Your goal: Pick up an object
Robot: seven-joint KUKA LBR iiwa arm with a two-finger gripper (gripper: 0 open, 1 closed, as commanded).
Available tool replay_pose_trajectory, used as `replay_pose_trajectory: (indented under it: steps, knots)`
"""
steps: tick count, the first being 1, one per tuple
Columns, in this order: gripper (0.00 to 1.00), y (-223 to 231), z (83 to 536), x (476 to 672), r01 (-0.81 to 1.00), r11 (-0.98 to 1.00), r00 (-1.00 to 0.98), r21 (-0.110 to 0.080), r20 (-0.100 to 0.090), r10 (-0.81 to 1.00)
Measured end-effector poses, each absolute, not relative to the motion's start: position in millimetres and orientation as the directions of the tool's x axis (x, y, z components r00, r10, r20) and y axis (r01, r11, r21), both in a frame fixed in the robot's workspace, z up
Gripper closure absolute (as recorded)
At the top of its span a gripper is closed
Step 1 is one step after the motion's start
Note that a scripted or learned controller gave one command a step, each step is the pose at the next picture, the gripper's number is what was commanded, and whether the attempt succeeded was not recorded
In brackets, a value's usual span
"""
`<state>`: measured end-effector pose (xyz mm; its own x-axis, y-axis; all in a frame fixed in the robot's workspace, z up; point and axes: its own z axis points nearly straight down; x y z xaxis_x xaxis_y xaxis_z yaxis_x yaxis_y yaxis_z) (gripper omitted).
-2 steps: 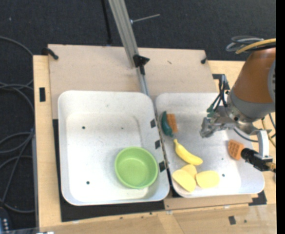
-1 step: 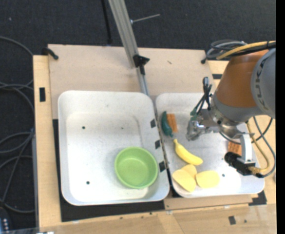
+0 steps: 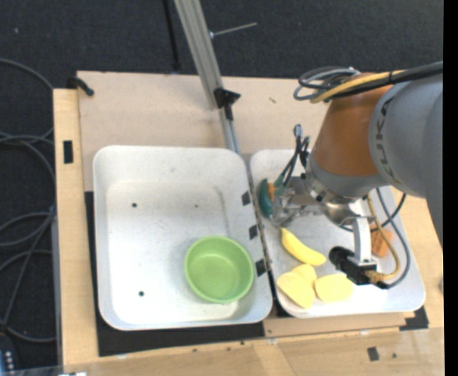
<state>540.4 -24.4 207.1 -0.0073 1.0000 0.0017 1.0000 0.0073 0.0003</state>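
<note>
we saw a yellow banana in the right bin, beside two pale yellow pieces; the gripper hung just above it, its grip unreadable to us; a green bowl sat in the left bin.

One marking is legible: dark capital letters running vertically on the grey arm casing, just beside the orange band. They appear to read "KUKA", partly cut off. No other text, numbers or labels can be read.
</note>
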Motion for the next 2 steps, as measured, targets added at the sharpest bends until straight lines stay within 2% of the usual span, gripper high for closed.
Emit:
replay_pose_trajectory:
  steps: [1,2]
  knots:
    - [1.0,20.2,221.6,534.4,1.0,0.007,-0.007,0.003,0.002,1.0]
    - [1.0,73.9,217.2,526.6,1.0,0.008,-0.008,0.0,0.002,1.0]
